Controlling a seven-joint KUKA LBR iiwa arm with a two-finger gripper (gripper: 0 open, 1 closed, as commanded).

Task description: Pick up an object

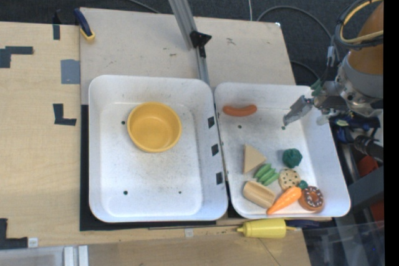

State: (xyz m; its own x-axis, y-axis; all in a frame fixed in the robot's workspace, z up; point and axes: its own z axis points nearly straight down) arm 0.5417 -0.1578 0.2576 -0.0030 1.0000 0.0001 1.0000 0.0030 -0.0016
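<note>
Claw (298, 113) poised over right bin's (330, 159) upper right, fingers apart, gripping nothing. Toy foods clustered lower right; sausage (240, 110) near top. No readable labels.

The light is bright and even over my surface (37, 134). The white bins (106, 196) look a bit washed out. Shadows are soft. The whole picture is a little fuzzy and grainy.

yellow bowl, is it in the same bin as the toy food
No, the yellow bowl sits in the left bin, while the toy food lies in the right bin.
</note>
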